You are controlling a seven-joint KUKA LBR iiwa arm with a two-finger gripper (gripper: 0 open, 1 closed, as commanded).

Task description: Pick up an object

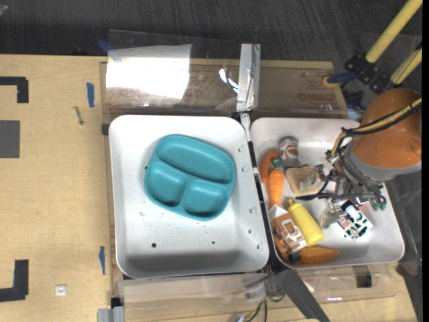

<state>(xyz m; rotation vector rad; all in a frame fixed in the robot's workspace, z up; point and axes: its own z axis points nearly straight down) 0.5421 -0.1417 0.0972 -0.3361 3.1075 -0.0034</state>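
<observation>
Whether the fingers (333,208) are released or clenched cannot be told; beside the yellow bottle (305,223), crowded neighbours could be knocked or a grasp missed.

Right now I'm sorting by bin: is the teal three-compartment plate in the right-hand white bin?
No, the teal three-compartment plate lies in the left white bin.

A dark grey carpeted floor (201,5) runs along the top of the view, beyond a light wooden bench (47,180) marked with black tape corners (19,89) and small bits of blue tape (90,94). A clear plastic sheet (151,76) at the bench's far edge catches a bright glare from overhead light. Yellow poles (395,22) slant in at the upper right.
</observation>
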